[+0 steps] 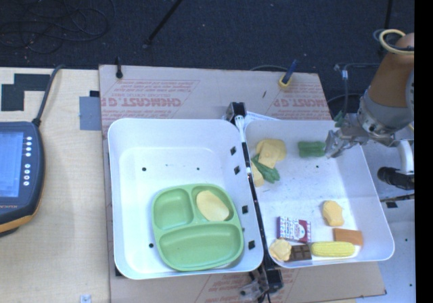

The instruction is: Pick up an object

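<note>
Just beside the green block [311,149], the jaws [333,148] hang; their opening cannot be told.

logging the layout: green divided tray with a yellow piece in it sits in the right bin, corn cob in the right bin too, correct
Not quite. The camera view shows the green divided tray, with the yellow piece in one compartment, in the left bin, not the right. The corn cob is indeed in the right bin.

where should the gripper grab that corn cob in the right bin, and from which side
Probably across the middle of the corn cob, coming straight down. It lies flat and long near the right bin's front wall, so the fingers should close across its narrow width. The orange block sits right behind it and a brown piece at its left end, so space is tight there.
</note>
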Robot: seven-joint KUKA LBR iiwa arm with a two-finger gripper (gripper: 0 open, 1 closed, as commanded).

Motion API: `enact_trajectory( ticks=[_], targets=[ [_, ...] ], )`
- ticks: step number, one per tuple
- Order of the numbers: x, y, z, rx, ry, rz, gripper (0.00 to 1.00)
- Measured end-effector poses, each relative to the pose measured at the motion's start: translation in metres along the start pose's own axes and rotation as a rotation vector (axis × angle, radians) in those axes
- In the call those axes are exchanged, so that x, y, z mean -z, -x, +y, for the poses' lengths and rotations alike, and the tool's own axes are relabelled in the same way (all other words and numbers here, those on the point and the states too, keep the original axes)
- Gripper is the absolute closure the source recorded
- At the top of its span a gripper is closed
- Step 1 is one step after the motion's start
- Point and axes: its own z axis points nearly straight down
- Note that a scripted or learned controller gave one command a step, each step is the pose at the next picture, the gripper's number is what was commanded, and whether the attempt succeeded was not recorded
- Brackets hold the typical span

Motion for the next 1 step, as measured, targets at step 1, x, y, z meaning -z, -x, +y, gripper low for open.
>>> enact_trajectory(
  ticks=[1],
  targets=[
    [-0.0004,-0.0002,-0.0001,0.000,-0.001,0.000,0.00]
  ],
)
